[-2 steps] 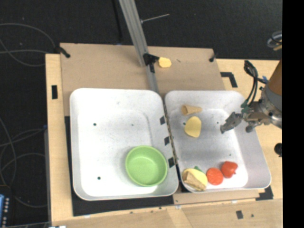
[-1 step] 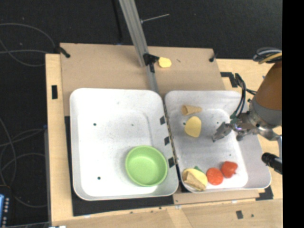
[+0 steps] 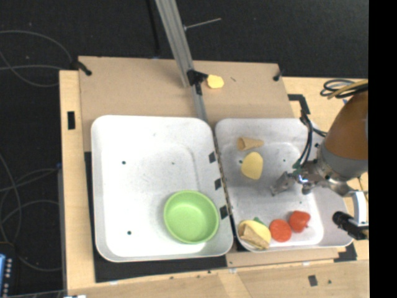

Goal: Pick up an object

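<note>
The right bin (image 3: 267,129) holds several small items. A pale yellow round piece (image 3: 251,165) lies near its middle, with a tan wedge (image 3: 249,143) just behind it. Along the front wall sit a yellow and tan piece (image 3: 255,233) and two red pieces (image 3: 280,230) (image 3: 299,220). My gripper (image 3: 291,186) hangs over the right half of this bin, to the right of the yellow round piece and behind the red ones. Its fingers look spread apart with nothing between them.
A green bowl (image 3: 190,216) sits at the front right of the left bin (image 3: 124,141). A small yellow item (image 3: 215,82) lies on the cardboard behind the bins. A slanted metal pole (image 3: 175,36) rises there. Cables hang by the arm's wrist (image 3: 307,148).
</note>
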`<state>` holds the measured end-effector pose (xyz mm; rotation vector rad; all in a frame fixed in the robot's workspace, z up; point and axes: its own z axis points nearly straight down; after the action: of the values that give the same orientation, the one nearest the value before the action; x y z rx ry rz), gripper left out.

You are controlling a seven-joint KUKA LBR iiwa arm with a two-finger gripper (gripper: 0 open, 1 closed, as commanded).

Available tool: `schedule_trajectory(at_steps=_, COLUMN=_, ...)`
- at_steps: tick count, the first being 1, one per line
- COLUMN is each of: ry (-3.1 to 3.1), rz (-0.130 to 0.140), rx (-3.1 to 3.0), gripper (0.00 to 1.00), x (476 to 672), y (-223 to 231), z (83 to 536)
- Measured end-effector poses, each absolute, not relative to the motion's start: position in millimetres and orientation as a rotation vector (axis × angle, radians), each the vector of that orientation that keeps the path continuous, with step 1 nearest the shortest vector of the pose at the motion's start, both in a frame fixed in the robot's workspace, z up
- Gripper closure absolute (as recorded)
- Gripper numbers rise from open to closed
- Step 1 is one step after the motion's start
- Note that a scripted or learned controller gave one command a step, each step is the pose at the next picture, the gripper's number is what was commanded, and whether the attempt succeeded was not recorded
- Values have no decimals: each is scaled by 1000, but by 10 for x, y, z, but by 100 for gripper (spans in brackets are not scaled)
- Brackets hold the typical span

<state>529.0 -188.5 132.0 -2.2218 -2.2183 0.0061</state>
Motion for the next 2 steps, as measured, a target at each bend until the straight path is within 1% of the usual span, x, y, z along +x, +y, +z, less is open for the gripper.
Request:
schedule_trajectory(at_steps=1, ry=-2218, rz=-5, rx=-2231, gripper=100, x=5318, y=-1886, z=1458)
schedule_trajectory(at_steps=2, ry=-2230, rz=-5, rx=-2221, gripper=100, x=5301, y=-1866, z=1901)
